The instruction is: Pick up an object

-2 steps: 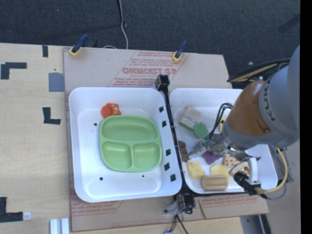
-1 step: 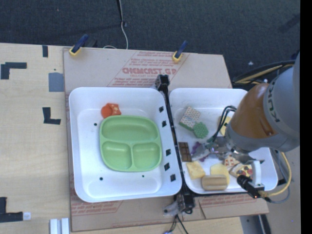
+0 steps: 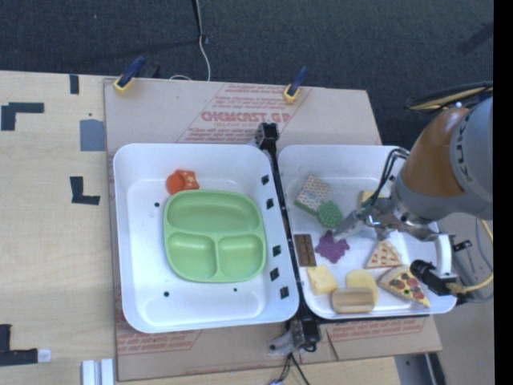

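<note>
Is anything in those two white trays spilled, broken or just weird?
Nothing looks spilled or broken. One oddity: the green divided plate in the left bin holds no food, while the orange toy lies beside it and the toy foods, such as the pizza slice, crowd the right bin.

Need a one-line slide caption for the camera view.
KUKA arm's hand hovers over toy food in the right bin; green divided plate sits in the left bin.

Green divided tray (image 3: 214, 236) in left bin (image 3: 128, 215), toy foods in right bin (image 3: 353, 157), tool (image 3: 362, 217) above them
</note>
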`<state>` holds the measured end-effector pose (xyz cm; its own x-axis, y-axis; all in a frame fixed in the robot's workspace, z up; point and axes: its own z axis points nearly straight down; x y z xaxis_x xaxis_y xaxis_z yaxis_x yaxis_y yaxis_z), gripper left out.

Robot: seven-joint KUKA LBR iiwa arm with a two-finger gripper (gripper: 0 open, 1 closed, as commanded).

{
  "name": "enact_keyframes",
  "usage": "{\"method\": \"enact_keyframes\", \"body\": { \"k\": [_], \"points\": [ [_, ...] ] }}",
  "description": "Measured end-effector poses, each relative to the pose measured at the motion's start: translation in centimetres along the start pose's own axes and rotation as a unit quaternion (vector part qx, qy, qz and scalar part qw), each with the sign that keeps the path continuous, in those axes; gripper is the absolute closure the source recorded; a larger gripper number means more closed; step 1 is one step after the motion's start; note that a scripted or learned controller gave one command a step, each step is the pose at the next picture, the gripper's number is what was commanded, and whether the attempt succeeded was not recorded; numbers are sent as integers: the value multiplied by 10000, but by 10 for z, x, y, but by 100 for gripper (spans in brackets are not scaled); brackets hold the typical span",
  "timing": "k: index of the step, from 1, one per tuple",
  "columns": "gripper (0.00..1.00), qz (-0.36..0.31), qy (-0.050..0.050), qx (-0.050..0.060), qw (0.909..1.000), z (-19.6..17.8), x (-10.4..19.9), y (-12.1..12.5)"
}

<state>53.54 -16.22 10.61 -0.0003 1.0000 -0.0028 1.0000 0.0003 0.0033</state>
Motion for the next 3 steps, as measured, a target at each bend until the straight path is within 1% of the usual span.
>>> {"method": "enact_keyframes", "body": {
  "k": [1,2,3],
  "points": [
    [0,-41,30,7,10000,14,68,72],
    [0,-5,9,16,10000,22,57,66],
    [100,-15,9,12,10000,11,58,67]
  ]
}}
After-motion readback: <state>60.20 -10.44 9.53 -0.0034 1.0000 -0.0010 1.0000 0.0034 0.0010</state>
